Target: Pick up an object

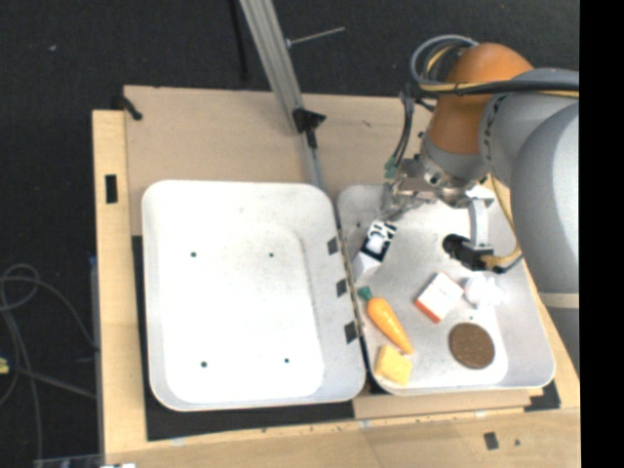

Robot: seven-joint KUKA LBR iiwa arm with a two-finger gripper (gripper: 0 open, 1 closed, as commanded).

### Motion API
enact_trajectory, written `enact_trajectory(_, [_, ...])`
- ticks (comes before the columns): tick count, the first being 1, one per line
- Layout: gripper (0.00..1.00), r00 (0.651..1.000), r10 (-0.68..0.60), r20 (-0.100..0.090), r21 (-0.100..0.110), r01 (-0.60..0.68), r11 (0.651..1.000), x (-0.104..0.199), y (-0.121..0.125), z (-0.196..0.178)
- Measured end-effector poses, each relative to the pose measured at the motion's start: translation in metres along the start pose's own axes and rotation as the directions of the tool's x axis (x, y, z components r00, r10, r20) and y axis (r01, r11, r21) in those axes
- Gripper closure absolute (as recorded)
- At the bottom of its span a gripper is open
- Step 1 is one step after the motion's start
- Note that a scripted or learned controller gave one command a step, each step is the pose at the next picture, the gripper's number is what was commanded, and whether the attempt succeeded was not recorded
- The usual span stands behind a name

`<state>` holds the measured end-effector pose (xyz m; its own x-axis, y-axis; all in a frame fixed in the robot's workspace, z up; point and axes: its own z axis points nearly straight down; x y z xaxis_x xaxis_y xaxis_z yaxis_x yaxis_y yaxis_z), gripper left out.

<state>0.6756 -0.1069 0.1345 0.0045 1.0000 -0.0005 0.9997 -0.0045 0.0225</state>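
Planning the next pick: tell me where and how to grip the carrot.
Grip the carrot across its thick middle, coming from above with fingers straddling its long axis. It lies flat and diagonal near the bin's left wall, its tip touching the yellow block, so avoid the ends.

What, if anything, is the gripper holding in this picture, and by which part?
It cannot be told. The gripper sits at the far end of the right bin, just above a small black-and-white object, but no object shows between its fingers.
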Motion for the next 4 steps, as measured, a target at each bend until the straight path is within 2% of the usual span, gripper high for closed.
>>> enact_trajectory(1, [1.00,1.000,-0.005,0.001,0.014,0.005,1.000,-0.007,0.009,-0.062])
enact_trajectory(2, [1.00,1.000,-0.009,0.000,0.015,0.009,1.000,-0.008,0.011,-0.103])
enact_trajectory(4, [1.00,1.000,-0.011,-0.002,0.023,0.011,1.000,0.097,-0.037,-0.097])
